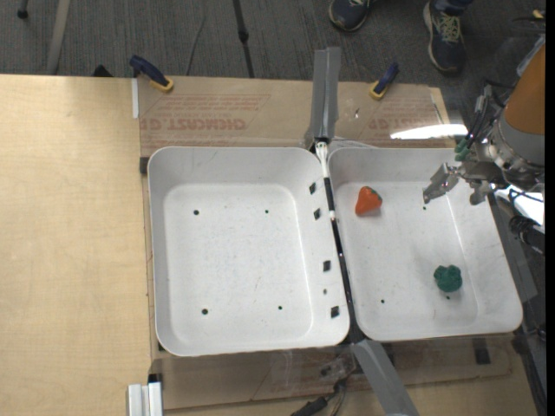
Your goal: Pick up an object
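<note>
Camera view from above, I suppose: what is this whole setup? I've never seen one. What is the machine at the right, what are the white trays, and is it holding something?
You are looking down at a slant from one fixed camera above a wooden bench. The grey and orange thing at the right is a robot arm, and its tip is a two-finger gripper, its "hand". Two shallow white bins sit side by side. The left bin shows just small dark dots on its floor. The right bin holds an orange object near its upper left and a green object lower down. The gripper hangs over the right bin's upper right part, apart from both objects, with nothing between its fingers. The shoes at the top belong to someone standing by.
</note>
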`<state>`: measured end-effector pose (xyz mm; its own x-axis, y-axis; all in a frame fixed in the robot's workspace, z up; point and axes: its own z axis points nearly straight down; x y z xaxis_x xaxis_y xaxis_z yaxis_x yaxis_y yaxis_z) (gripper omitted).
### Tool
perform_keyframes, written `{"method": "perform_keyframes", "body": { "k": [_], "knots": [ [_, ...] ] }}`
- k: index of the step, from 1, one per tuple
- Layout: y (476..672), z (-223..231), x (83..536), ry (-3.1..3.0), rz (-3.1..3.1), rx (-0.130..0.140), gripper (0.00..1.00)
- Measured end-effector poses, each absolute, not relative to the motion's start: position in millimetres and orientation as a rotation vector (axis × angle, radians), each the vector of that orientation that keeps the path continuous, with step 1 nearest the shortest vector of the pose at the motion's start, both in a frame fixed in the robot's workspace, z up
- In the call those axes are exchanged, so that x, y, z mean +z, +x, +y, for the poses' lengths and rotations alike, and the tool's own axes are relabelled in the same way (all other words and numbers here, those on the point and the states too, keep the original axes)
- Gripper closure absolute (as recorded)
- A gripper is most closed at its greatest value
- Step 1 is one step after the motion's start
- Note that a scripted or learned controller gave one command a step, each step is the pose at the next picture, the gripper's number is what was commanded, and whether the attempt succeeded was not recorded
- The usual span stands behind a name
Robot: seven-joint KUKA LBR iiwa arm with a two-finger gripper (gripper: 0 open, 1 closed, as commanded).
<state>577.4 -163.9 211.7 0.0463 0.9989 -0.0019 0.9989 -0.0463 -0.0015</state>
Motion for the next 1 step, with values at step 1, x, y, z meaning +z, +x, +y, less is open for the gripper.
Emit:
{"method": "perform_keyframes", "body": {
  "k": [1],
  "knots": [
    [489.7, -179.1, 154.2, 2.342, 2.098, -0.005, 0.0]
  ]
}}
